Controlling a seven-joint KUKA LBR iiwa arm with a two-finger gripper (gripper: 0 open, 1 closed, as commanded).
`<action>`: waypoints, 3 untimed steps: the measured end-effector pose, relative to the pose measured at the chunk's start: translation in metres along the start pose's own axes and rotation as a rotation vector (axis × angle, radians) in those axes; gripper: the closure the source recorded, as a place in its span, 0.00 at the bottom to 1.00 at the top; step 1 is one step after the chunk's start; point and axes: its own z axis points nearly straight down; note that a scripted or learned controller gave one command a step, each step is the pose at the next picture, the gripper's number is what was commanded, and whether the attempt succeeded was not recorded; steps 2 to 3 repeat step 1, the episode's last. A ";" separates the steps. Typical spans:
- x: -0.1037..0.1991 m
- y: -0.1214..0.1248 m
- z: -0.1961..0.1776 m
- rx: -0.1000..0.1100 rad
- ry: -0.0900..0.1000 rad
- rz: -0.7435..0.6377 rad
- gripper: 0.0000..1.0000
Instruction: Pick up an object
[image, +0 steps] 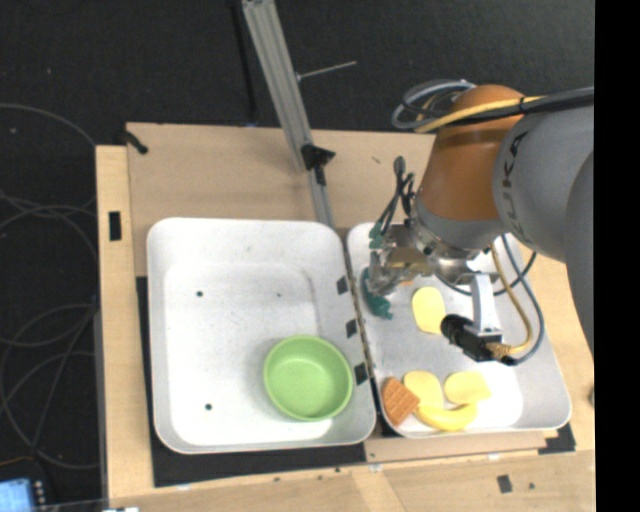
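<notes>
The gripper (379, 292) hangs low over the right bin (530, 395), at that bin's left wall, about midway along it. Whether it is apart or together cannot be told from this angle, and nothing shows clamped in it. A pale yellow slice (428, 310) lies on the bin floor just to the gripper's right, close by but apart from it. Well below, along the bin's near edge, yellow pieces (445, 415) sit bunched together, with an orange wafer (400, 401) touching them at the near left corner. In the left bin (230, 270), a green bowl (308, 376) stands upright near its near right corner.
</notes>
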 end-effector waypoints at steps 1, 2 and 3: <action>0.060 -0.010 -0.009 -0.001 0.002 -0.003 1.00; 0.060 -0.010 -0.009 -0.001 0.002 -0.003 1.00; 0.060 -0.010 -0.009 -0.001 0.002 -0.003 1.00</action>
